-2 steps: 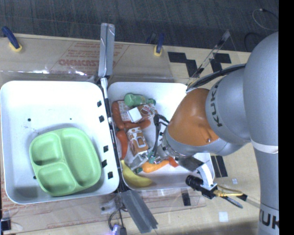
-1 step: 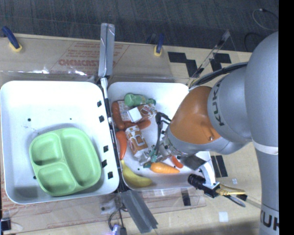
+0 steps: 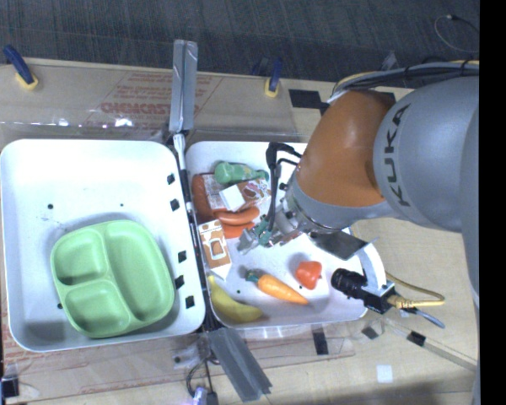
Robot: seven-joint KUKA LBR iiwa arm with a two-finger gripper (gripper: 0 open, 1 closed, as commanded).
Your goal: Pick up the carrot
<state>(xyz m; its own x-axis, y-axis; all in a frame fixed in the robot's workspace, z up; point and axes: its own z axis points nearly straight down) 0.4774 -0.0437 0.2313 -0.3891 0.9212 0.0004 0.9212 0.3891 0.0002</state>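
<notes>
Carrot point(image 3: 280, 288) lies in the right bin point(image 3: 354, 309), in its near part, with the orange body pointing to the right and the small green top to the left. We see it free on the white floor, touched by nothing. Just beside it, on the left and nearer to us, a yellow banana point(image 3: 229, 305) rests against the front-left corner of this bin. On the right of the carrot, close but apart, we see a small red pepper-like piece point(image 3: 309, 273).

A little farther, above the carrot, hangs the gripper point(image 3: 266, 236) of the grey arm point(image 3: 422, 159), which comes in from the right with its orange band point(image 3: 347, 154). We cannot tell whether its jaws are open or closed, and we see nothing held there. The gripper is near the carrot but apart from it.

At the same depth, by the left wall of the right bin, lies a small orange and white packet point(image 3: 212, 245). Behind it we see a sausage point(image 3: 236, 218), a brown packaged item point(image 3: 228, 194), and farthest a green vegetable point(image 3: 232, 174).

In the left bin point(image 3: 34, 175), well apart from the carrot, stands a green tray with three compartments point(image 3: 111, 278).
</notes>
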